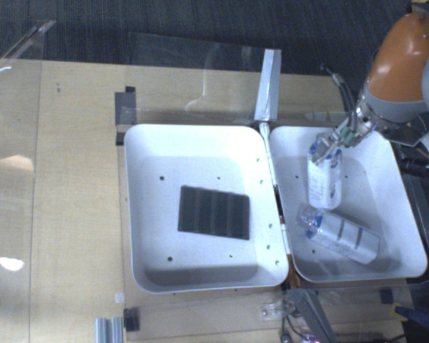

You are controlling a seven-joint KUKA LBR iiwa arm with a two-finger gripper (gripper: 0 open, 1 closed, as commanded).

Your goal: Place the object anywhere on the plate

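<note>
Nearest the camera, low in the right of the frame, a clear plastic bottle [341, 236] with a blue cap lies on its side on the floor of the right white bin [400, 191]. Just above it, a second clear bottle [324, 181] hangs upright with its blue-capped neck pinched between the fingers of the gripper [335, 143], which are closed on it, under the arm's orange band [404, 52] at upper right. The dark ribbed plate [214, 211] lies flat in the middle of the left white bin [150, 163] on the wooden counter [57, 191].
</note>
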